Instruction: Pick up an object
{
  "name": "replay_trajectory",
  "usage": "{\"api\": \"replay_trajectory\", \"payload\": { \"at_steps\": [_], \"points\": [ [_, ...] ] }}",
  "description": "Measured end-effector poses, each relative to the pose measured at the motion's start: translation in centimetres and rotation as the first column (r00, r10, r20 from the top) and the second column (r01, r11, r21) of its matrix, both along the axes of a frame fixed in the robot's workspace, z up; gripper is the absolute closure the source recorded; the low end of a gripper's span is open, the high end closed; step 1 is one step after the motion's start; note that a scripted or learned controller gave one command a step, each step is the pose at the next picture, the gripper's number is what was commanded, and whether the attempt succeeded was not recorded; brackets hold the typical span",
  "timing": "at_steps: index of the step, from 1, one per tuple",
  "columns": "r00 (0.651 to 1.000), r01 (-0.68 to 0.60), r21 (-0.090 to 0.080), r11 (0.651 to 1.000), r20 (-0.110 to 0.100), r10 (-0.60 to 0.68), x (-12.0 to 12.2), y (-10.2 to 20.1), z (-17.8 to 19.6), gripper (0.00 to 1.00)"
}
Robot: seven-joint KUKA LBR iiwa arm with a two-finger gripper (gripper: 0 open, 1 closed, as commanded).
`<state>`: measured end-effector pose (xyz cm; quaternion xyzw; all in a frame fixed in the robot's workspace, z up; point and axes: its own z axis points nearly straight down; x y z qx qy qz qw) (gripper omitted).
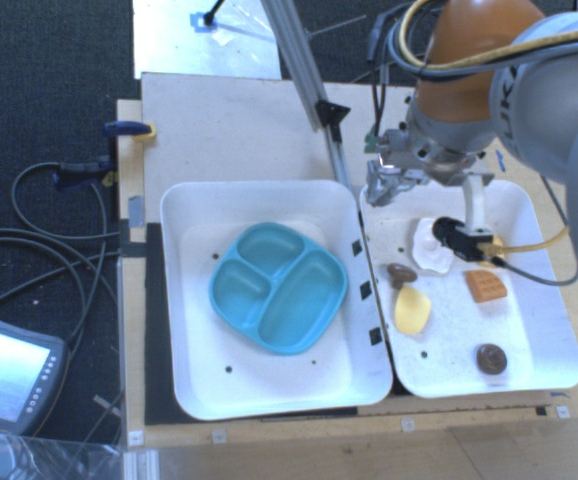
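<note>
Honestly the business end is the hard bit to read here. The gripper [381,188] is sitting in shadow under the bulky wrist, and I can't tell if it's clenched or released. It's hanging over the back left corner of the right bin [559,368], just beside the wall where the two bins are meeting.

The closest thing to it is a white crumpled thing [427,253], lying near the back of that bin. Its right side is getting covered up, so the full shape isn't clear. Just in front of that a small brown lump [401,274] is sitting right by a yellow piece [412,311]; whether they're touching or only nearly, I can't tell. Off to the right an orange square [485,286] is lying flat. Near the front a dark brown disc [490,358] is sitting apart from everything else.

The left bin [184,368] is holding a blue divided plate [279,288], turned at an angle. The arm [559,98] is getting cut off at the right edge, and both bins are resting on the pale worktop [229,128].
</note>
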<state>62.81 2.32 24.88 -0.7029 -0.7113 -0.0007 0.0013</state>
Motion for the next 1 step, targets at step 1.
{"api": "replay_trajectory", "payload": {
  "at_steps": [1],
  "points": [
    [1.000, 0.001, -0.001, 1.000, 0.000, -0.001, -0.83, 4.91, -1.39, 1.00]
  ]
}}
